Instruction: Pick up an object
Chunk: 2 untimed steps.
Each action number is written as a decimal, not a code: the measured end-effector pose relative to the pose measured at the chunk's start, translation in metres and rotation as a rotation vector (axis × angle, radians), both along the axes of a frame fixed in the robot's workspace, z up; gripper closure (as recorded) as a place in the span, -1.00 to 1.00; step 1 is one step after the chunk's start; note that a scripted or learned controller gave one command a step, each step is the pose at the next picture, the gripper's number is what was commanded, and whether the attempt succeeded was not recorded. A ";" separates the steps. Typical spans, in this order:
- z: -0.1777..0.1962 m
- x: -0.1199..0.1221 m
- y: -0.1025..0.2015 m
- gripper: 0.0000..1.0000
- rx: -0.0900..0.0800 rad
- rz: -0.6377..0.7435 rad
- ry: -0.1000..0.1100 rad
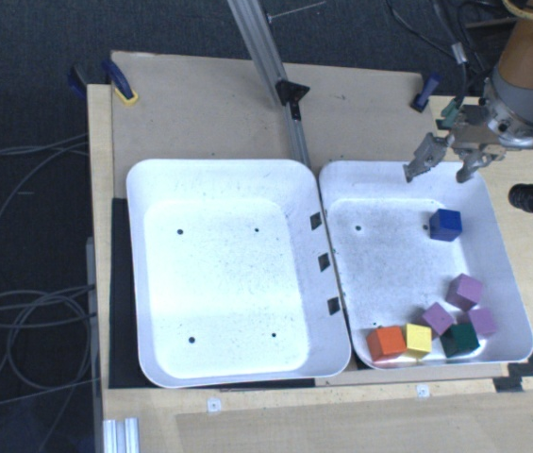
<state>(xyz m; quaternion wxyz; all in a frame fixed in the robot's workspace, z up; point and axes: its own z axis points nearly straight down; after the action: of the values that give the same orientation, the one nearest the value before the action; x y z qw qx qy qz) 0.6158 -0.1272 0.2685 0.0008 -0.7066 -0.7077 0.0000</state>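
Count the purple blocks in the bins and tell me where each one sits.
3, all in the right bin, near its lower right corner: one purple block highest, one beside the yellow block, one above the green block. None seems hidden.

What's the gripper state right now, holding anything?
Gripper: open, fingers spread, nothing between them. It hangs over the far edge of the right bin, above and apart from the blue cube.
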 end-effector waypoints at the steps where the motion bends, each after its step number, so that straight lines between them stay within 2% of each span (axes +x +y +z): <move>1: 0.000 0.000 0.000 -1.00 0.000 0.000 0.000; 2: -0.051 -0.007 -0.008 -1.00 0.000 -0.002 0.006</move>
<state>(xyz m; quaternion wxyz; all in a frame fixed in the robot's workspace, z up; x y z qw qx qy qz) 0.6088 -0.1349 0.2175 0.0028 -0.7073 -0.7069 0.0020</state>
